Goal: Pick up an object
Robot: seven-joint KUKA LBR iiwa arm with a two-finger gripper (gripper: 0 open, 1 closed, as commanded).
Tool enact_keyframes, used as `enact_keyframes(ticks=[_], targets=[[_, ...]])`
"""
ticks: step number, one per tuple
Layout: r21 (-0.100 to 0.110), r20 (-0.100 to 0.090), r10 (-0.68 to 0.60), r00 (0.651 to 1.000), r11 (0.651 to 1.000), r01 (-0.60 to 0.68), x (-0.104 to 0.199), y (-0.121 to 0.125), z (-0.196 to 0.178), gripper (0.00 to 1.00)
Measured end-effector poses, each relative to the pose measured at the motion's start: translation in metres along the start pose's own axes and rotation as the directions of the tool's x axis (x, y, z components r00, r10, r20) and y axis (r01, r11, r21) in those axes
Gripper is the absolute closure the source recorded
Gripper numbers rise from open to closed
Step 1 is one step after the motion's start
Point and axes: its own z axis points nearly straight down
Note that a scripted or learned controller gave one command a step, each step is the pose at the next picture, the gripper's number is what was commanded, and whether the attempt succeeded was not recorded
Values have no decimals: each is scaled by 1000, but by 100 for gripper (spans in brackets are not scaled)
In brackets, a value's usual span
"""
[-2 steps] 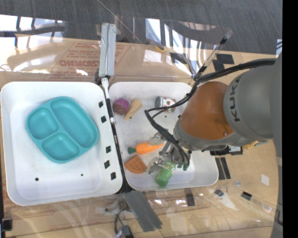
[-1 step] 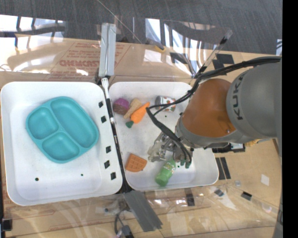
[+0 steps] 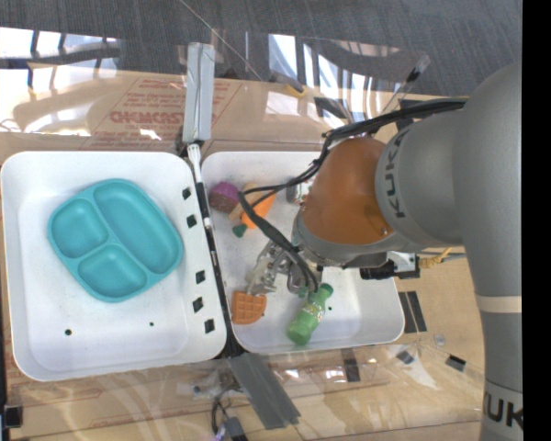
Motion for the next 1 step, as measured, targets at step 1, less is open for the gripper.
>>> enact_keyframes(ticks=[1], targets=[[-4,3,143,990,990,-143,9,95,-102,100]])
